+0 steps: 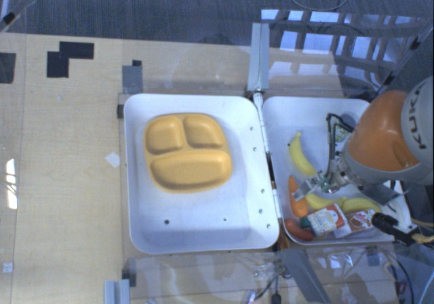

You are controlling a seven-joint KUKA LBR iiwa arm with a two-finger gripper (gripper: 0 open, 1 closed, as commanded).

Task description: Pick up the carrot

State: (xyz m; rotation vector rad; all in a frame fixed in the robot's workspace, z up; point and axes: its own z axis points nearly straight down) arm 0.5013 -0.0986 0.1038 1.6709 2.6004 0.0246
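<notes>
The carrot [293, 187] is a small orange piece lying near the left wall of the right bin [308, 109], below a banana. My gripper [329, 181] hangs low over the bin's middle, a little to the right of the carrot and just above a yellow item. The arm's orange band [381, 134] and grey body cover the bin's right side. Nothing can be made out in the gripper's grasp.
The right bin also holds a banana [300, 153], further yellow fruit [317, 201], a white and red carton [331, 220] and a red item [297, 229] at the front left corner. The left bin [196, 228] bears a yellow divided plate [188, 152].
</notes>
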